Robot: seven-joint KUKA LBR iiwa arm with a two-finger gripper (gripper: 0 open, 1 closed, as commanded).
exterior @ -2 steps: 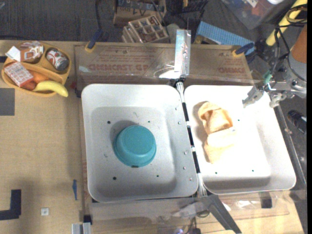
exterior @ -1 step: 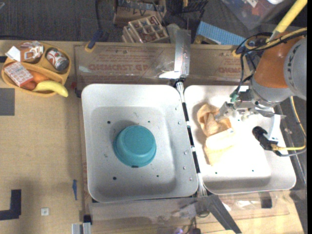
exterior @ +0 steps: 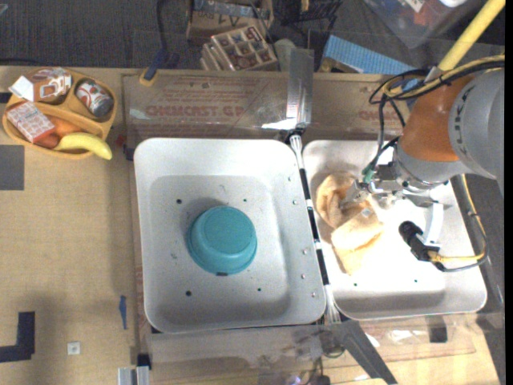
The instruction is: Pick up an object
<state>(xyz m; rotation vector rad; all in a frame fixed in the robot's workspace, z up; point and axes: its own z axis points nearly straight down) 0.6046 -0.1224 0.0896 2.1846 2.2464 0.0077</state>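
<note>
Camera view: at frame right, the claw [exterior: 370, 189] hangs over a tan bag-like object [exterior: 346, 207] in the right bin [exterior: 449, 295]; its grip cannot be told. A teal bowl [exterior: 223, 240] sits at centre in the left bin [exterior: 160, 167].

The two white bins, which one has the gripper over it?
The right bin, holding the tan crumpled objects. The gripper hangs above its upper left part, while the left bin holds a teal bowl far from the arm.
</note>
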